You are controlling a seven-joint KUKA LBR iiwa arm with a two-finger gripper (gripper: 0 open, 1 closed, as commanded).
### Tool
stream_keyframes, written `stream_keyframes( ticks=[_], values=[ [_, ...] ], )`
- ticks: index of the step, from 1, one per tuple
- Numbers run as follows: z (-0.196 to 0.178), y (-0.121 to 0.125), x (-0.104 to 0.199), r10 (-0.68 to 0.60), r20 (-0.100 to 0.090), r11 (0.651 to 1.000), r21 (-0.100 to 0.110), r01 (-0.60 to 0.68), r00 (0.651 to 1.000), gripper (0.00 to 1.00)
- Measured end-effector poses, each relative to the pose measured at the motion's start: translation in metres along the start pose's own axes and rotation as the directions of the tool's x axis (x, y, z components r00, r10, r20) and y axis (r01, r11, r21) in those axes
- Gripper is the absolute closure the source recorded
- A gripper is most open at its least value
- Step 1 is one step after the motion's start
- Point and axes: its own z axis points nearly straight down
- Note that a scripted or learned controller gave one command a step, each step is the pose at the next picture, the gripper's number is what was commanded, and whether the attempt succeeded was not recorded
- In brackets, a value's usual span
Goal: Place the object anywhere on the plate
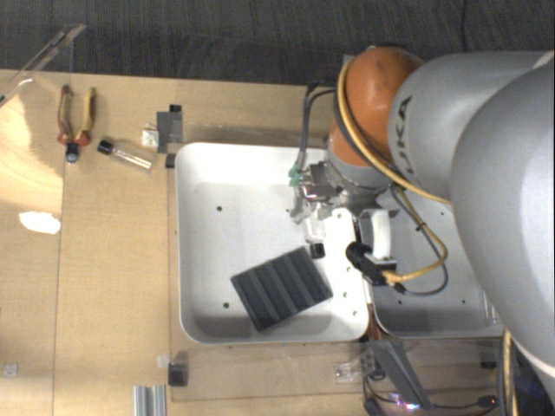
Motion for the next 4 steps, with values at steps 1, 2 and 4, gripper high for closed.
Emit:
stream_keyframes(
  ticks=[1, 2, 4],
  values=[
    [0.047, 0.021, 0.051, -0.533, -0.001, 0.846, 0.0, 0.533, 0.846, 1.0],
    [-0.024, 0.07, 0.105, -0.475, 0.001, 0.88, -0.003, 0.475, 0.88, 1.0],
    [0.063, 0.113, 0.114, -0.558, 0.003, 0.83, -0.004, 0.558, 0.83, 1.0]
  ],
)
